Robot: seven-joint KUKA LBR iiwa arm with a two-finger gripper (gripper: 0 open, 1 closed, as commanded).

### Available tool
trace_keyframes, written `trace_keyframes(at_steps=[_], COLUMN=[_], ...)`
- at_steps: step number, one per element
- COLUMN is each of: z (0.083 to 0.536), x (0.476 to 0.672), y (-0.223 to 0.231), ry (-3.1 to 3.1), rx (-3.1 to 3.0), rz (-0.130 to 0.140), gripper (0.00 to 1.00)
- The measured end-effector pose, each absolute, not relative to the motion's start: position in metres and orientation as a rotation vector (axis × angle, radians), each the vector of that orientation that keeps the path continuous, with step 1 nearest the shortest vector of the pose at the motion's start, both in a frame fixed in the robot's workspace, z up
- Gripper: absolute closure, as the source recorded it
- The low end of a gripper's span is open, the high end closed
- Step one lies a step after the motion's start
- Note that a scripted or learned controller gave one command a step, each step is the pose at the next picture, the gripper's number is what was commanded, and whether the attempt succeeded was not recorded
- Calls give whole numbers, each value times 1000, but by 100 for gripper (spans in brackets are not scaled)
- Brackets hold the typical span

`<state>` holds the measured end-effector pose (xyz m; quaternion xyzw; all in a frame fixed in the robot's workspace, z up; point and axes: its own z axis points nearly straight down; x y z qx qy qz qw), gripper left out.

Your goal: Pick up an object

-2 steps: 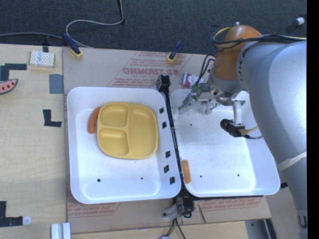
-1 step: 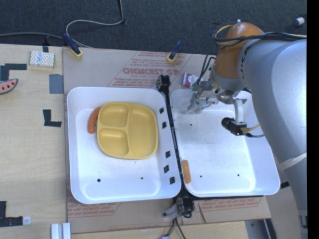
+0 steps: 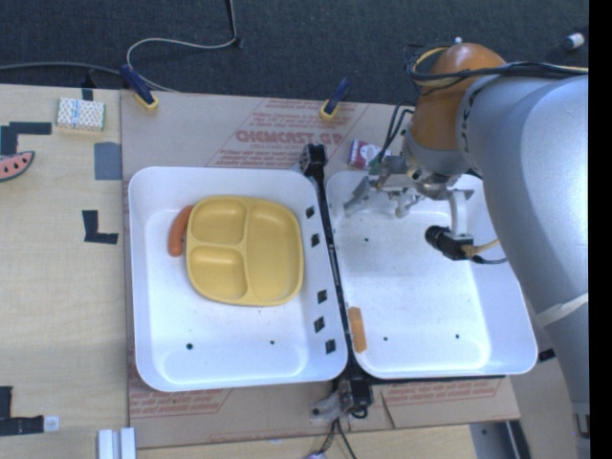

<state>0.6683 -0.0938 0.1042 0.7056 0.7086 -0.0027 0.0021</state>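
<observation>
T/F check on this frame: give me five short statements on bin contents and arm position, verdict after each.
1. The yellow divided plate lies in the left bin. True.
2. An orange sausage-shaped item lies touching the plate's left edge. True.
3. The end effector is over the left bin. False: it is over the upper left part of the right bin.
4. The small orange piece lies in the middle of the plate. False: it lies in the right bin by the divider, near its lower left corner.
5. The plate has three compartments. True.
</observation>
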Motion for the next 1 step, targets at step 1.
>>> trace_keyframes(at_steps=[1], z=[85], x=[654], y=[-94], ry=[2222], rx=[2218], rz=[-2], gripper=[0])
